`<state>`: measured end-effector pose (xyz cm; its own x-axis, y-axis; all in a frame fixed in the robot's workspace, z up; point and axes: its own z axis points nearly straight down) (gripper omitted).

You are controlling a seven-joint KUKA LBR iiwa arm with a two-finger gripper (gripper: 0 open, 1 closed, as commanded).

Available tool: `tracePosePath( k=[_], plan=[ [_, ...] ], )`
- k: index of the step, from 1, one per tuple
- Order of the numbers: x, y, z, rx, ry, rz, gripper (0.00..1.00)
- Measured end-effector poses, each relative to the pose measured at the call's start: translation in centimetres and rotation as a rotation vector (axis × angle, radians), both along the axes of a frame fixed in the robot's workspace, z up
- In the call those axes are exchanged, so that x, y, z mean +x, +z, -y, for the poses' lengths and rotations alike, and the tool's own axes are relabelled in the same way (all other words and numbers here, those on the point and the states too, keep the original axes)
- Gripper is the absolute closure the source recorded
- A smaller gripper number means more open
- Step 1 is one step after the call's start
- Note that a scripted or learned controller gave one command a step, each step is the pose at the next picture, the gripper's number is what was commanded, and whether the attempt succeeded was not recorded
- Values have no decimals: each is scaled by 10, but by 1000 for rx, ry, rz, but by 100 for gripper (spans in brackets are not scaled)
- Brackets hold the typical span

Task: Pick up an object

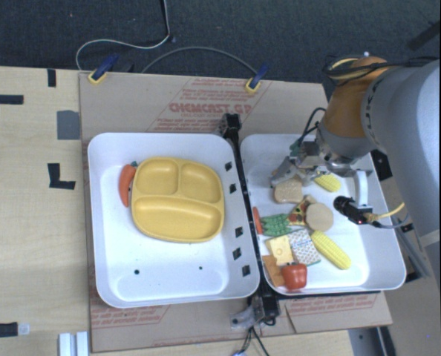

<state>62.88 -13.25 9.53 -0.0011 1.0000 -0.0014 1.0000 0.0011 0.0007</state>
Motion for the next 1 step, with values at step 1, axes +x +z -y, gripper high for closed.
tracePosePath(
  k=[1],
  plan=[
    [-29, 94, -60, 4, 5, 2, 100]
  ],
)
